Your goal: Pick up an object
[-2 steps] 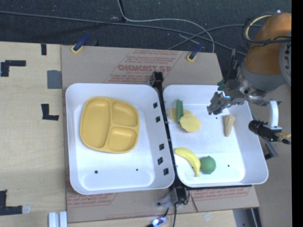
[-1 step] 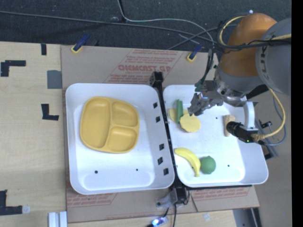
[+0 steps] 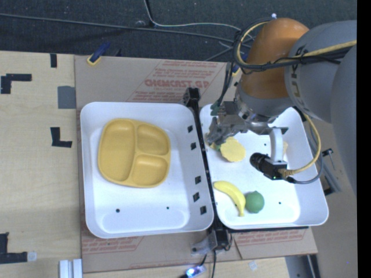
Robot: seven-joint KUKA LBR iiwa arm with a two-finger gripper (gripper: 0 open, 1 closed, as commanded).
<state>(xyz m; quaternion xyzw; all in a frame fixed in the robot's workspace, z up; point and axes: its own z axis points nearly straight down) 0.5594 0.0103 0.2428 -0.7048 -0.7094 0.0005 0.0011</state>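
Note:
My gripper (image 3: 218,133) is down in the right bin (image 3: 307,204), near its left wall. Just to its right lies a pale yellow round object (image 3: 233,150), touching or very close to the fingertips. A yellow banana (image 3: 230,194) lies toward the front of the same bin, with a green ball (image 3: 254,201) right beside it. I see nothing between the fingers.
The left bin (image 3: 139,213) holds a yellow divided plate (image 3: 134,152). A black divider with clips (image 3: 199,155) runs between the bins. The arm's orange band (image 3: 272,51) and cables (image 3: 301,167) hang over the right bin's back half.

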